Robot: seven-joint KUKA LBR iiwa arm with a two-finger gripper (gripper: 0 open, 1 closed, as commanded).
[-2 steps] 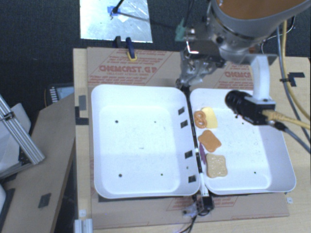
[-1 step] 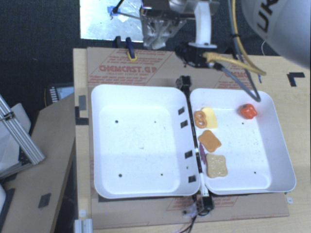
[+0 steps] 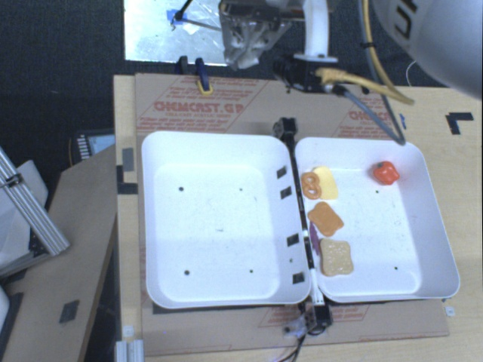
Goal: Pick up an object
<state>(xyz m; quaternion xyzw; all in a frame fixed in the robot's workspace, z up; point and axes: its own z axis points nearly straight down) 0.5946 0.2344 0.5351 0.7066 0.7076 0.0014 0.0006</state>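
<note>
Closest to us lay a square cracker (image 3: pixel 336 256), pale tan, flat on the floor of the right bin (image 3: pixel 423 225) near its front edge. Just behind it sat a browner toast-shaped piece (image 3: pixel 326 218), then an orange pretzel (image 3: pixel 310 185) touching a pale yellow wedge (image 3: pixel 326 182), all lined up along the bin's left wall. A small red fruit-like item (image 3: pixel 386 173) rested well apart, toward the far right corner. The left bin (image 3: pixel 211 217) stood beside it on the worktop (image 3: pixel 226 108). We judged the task not yet begun: every piece lay untouched, and the gripper (image 3: pixel 245 47) hung high beyond the bins, gripping nothing; whether it was apart or together we could not tell.
</note>
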